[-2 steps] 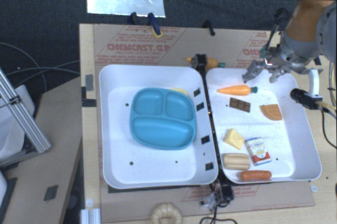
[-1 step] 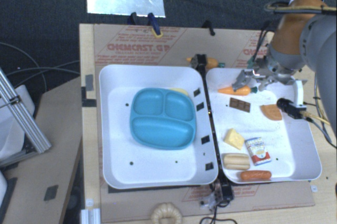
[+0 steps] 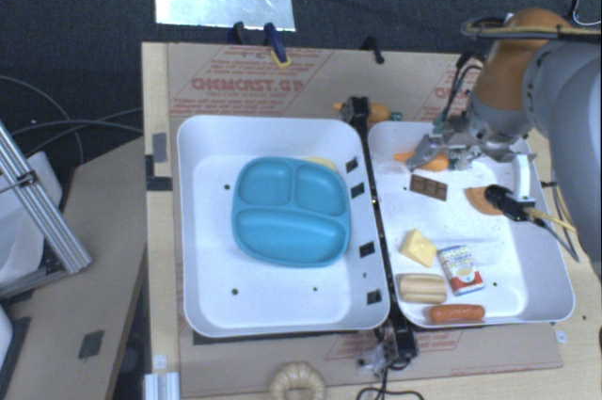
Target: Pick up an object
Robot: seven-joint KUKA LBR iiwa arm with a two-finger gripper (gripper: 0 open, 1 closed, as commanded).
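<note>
**Orange piece right under my end effector, back of the right bin**

The nearest candidate is the orange piece (image 3: 435,165). It lies at the far end of the right bin (image 3: 513,262), just below my end effector (image 3: 440,150) and so close that the two overlap in the camera view. As far as I can see, its long axis runs roughly across the bin, left to right, but part of it is hidden. I cannot tell whether my end effector is open or closed, or whether it has hold of anything.

Just in front of the orange piece, toward the camera, lies a flat brown bar (image 3: 429,187), close by but apart from it. A round tan disc (image 3: 482,199) sits to the right of the bar.

The bin's back wall is near, so I judge there is little room to approach from behind. The bare floor at the middle of the bin is the open side.

The cheese wedge (image 3: 419,248), small carton (image 3: 461,268), bun (image 3: 421,287) and sausage (image 3: 458,313) lie well apart along the near end. The left bin (image 3: 212,295) holds a blue divided plate (image 3: 290,210).
</note>
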